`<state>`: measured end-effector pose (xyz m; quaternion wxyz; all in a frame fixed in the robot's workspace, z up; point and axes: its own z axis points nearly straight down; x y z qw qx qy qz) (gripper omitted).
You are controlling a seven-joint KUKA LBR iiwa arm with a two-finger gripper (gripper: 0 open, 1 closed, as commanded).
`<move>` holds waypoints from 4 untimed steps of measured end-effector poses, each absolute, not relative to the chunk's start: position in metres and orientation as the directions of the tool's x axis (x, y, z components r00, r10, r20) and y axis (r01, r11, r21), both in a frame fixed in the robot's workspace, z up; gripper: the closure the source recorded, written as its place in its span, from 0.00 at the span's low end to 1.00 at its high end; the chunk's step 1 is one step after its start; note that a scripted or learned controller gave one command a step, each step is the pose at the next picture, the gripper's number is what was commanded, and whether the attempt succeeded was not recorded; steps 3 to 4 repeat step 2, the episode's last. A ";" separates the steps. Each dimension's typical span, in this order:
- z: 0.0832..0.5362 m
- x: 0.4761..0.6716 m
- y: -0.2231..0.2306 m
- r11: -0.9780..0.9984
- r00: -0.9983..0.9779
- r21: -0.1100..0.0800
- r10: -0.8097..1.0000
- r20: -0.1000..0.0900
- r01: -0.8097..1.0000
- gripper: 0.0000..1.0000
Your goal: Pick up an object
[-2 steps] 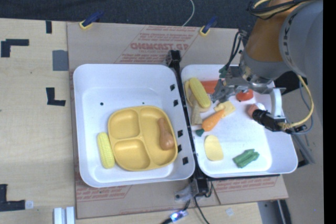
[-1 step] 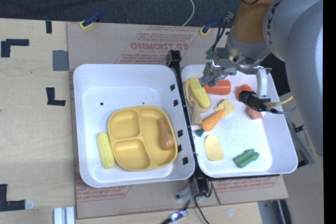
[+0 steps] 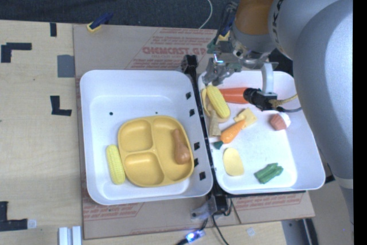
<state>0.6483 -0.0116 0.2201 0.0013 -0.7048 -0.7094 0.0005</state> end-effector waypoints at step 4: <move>0.212 0.643 -0.026 0.002 -0.002 -0.005 1.000 -0.001 1.000 1.00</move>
